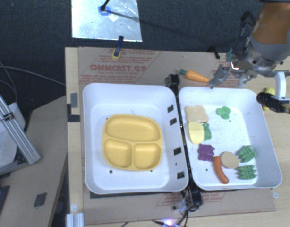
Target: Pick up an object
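Two bins: side by side on the bench, left bin (90, 126), right bin (265, 126).
Left bin: holds a yellow divided tray (132, 142).
Carrot (194, 76): lies on the bench just behind the right bin, outside it.
Right bin: bread slice (196, 113), yellow block (196, 132), purple piece (206, 152), sausage (220, 170), round bun (229, 160), green pieces (246, 162).
Gripper (222, 75): hangs over the right bin's back edge, near the carrot, fingers apart, nothing between them.

The arm (272, 22) is cut off by the top and right edges, and the tool's (224, 75) fingers are too blurred to read.
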